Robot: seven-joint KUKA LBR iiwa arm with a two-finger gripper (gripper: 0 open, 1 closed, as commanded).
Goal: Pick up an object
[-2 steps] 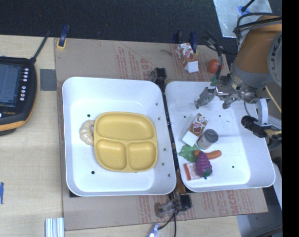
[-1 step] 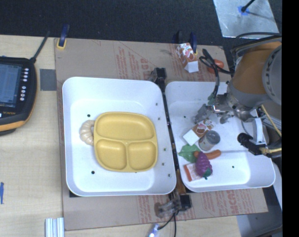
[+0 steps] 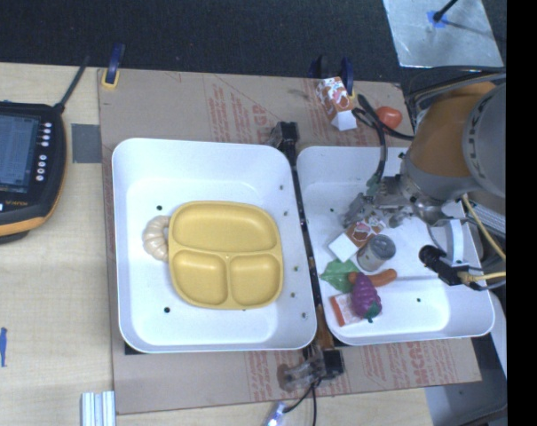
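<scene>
The heap of small objects [image 3: 371, 257] lies in the right-hand bin [image 3: 428, 322], gathered toward that bin's left side, near the wall it shares with its neighbour. In it are a small red-and-white carton [image 3: 367, 232], a white block [image 3: 342, 247] just beside it, a grey tin [image 3: 375, 250] touching the carton's lower edge, a green leafy piece [image 3: 337, 276], an orange carrot [image 3: 384, 278], a purple bunch of grapes [image 3: 367, 296] and a flat red-and-white packet [image 3: 343, 310] (partly tucked under the grapes).

The gripper [image 3: 382, 204] is low over the upper part of the heap, just above the carton. Whether it is spread or closed cannot be told from this angle, and nothing can be seen caught in it. The grey arm with its orange band [image 3: 441, 140] enters from the right.

The left-hand bin [image 3: 139, 309] holds a yellow divided plate [image 3: 224, 254], with a pale ridged shell-like thing [image 3: 154, 236] touching its left rim.

On the bench beyond the bins stand another small carton [image 3: 335, 98] and a red-orange item [image 3: 389, 114]. A handheld screen unit [image 3: 15, 169] rests at far left.
</scene>
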